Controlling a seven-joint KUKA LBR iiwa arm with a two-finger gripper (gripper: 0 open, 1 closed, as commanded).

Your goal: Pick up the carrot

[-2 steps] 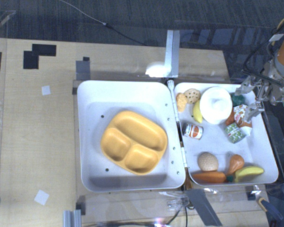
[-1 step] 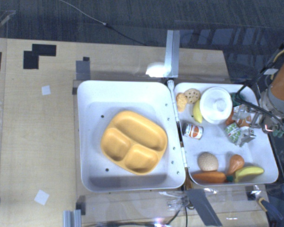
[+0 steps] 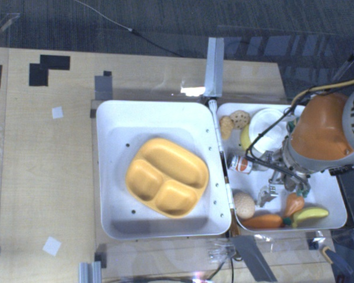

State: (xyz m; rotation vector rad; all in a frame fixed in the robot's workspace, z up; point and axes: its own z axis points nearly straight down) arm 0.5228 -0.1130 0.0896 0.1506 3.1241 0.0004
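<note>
The carrot (image 3: 294, 205) is a short, tapered orange piece lying near the front of the right bin (image 3: 337, 200). It rests against a yellow-green banana-like toy (image 3: 310, 214). My gripper (image 3: 266, 194) hangs low over the middle of that bin, just left of the carrot and a little above it in the view. Nothing shows held in it. The arm's orange band (image 3: 320, 128) covers the bin's right part.
Beside the gripper lie a beige egg-like ball (image 3: 244, 204), a long orange-red piece (image 3: 262, 221), a small can (image 3: 242, 164), cookies (image 3: 233, 121) and a white plate (image 3: 269, 128). The left bin (image 3: 112, 158) holds a yellow divided tray (image 3: 166, 175).
</note>
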